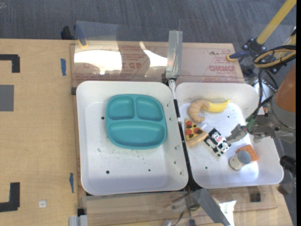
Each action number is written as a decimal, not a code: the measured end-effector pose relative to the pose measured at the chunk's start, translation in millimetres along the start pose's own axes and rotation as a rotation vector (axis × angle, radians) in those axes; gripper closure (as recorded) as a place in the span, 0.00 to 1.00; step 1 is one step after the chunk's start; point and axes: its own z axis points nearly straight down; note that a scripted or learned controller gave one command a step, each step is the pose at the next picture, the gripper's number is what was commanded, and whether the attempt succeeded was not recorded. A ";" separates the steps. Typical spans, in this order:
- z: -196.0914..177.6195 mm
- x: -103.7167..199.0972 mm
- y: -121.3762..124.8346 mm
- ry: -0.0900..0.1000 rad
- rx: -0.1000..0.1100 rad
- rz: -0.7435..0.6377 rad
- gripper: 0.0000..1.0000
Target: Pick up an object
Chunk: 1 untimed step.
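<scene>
In the right bin [270, 175], toward its middle, lay the likeliest pick: a small black-and-white toy block printed like a cow [217, 141], resting tilted on the bin floor. It looked light, rigid and boxy, with flat opposed sides that should suit a two-finger pinch across its short width; the smooth printed faces might slip if taken by a corner.

Just beside it to the left: a toy pizza slice [193, 131], flat and low, judged hard to get fingers under.

Farther back: a toy croissant [198, 110], tan and curved, touching or nearly touching a yellow toy banana [218, 106] near the bin's rear wall. Both appeared light and rounded, likely to roll out of a loose pinch.

To the front right: a small grey and orange item [243, 157], kind not clear, apart from the cow block.

The gripper [238, 133] hung low over the bin just right of the cow block, its dark fingers pointing toward it; nothing was seen between them, and whether they stood apart or together could not be told.

In the left bin [89, 171]: a teal divided plate [136, 121] with three compartments, lying flat near the centre.

Both bins sat side by side on the bench.
</scene>
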 end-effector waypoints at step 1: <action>111.8 24.2 73.4 -0.005 -0.023 -0.065 0.00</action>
